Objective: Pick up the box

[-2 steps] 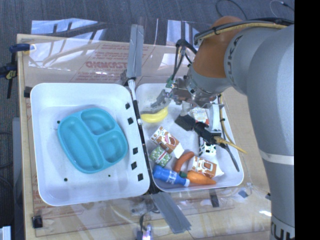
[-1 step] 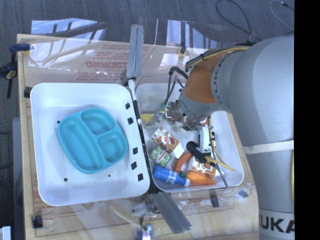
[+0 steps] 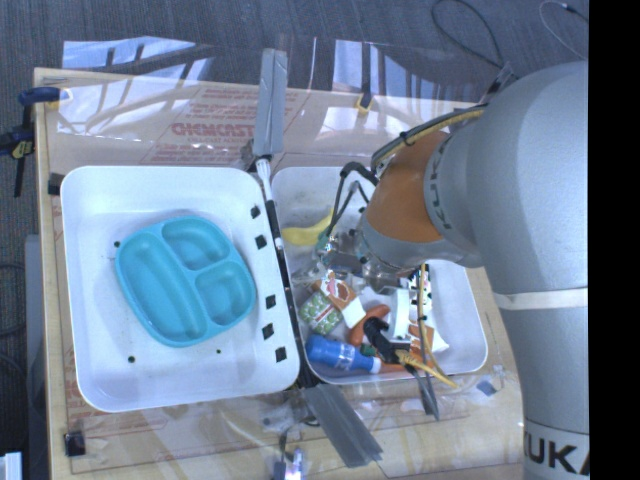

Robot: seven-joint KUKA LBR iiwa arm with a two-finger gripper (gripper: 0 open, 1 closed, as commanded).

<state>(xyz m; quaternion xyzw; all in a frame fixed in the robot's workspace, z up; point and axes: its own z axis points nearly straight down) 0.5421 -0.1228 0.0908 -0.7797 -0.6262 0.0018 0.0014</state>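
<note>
Blue divided tray (image 3: 186,279) in left bin (image 3: 85,368); blue bottle (image 3: 340,355) in right bin (image 3: 476,340).

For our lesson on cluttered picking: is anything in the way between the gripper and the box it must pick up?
The arm reaches down into the right bin, hiding its own gripper. The likely box lies in a tight pile, with a blue bottle and orange pieces crowding against it. Nothing visibly lies on top of it.
</note>
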